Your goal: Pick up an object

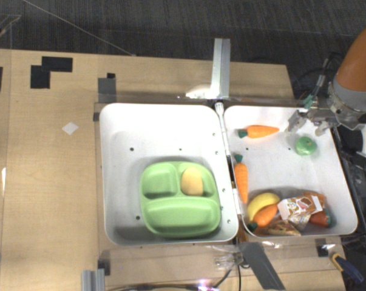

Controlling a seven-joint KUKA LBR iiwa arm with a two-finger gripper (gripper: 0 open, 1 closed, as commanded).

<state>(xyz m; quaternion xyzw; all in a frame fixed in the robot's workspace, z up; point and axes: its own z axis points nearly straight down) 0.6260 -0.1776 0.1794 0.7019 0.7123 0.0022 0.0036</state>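
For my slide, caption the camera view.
Arm poised over right bin of toy food; green tray with lemon in left bin.

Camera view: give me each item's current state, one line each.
Pincer: above right bin's far side, holding nothing visible.
Green round piece: loose, beside the pincer.
Far carrot: lying flat.
Second carrot: lying along the divider.
Banana: in the near pile.
Green tray: holds a yellow fruit.

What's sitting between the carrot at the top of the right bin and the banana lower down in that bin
In the camera view, a second carrot lies along the bin's left wall between the top carrot and the banana; the rest of that stretch is bare white bin floor.
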